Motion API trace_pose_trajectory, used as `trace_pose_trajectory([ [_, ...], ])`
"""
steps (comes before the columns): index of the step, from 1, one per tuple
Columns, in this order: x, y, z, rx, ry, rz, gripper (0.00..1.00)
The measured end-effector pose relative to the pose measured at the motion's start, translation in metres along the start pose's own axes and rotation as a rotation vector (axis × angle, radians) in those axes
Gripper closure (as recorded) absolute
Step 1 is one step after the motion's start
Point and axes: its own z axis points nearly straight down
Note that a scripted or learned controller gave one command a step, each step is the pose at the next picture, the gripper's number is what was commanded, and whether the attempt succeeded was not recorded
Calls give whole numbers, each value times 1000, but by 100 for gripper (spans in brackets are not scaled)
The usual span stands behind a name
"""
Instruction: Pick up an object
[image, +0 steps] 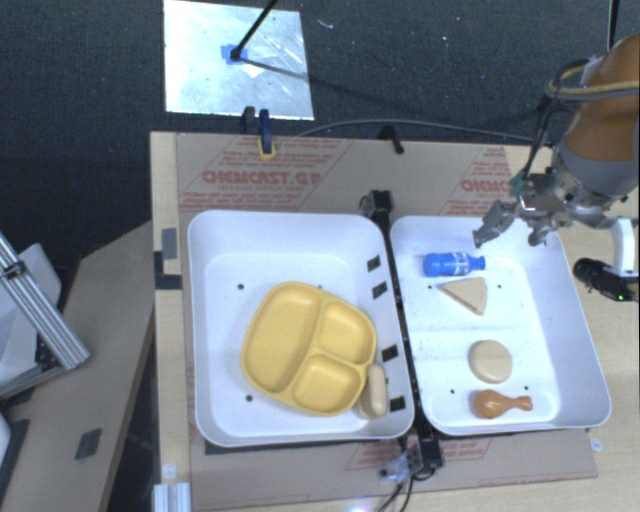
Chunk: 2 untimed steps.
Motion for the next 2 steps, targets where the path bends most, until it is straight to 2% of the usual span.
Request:
trace_pose_trajectory([
  [1,0,2,-7,-11,-1,-2,0],
  [2,-7,1,53,-7,-1,0,0],
])
